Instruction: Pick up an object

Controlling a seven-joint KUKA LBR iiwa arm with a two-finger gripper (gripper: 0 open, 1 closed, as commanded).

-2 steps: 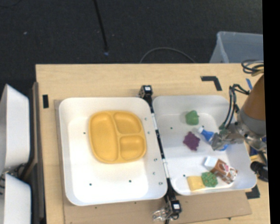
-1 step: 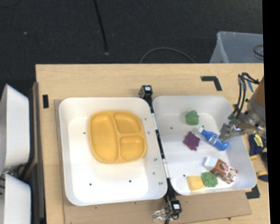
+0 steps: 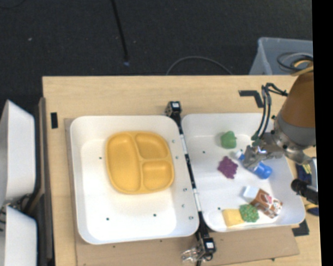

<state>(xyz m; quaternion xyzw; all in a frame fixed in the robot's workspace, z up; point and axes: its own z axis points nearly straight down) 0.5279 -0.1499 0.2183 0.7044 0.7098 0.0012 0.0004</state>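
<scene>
Several small items lie in the right white bin (image 3: 210,123). Your end effector (image 3: 253,156) hangs at the small blue plastic cup (image 3: 261,169); its state I cannot tell. The cup seems light, stiff, slippery: take it across the rim.

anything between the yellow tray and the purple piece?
Camera view: between the yellow tray and the purple piece lie bare white bin floor and the two bins' adjoining rims. No loose object there.
</scene>
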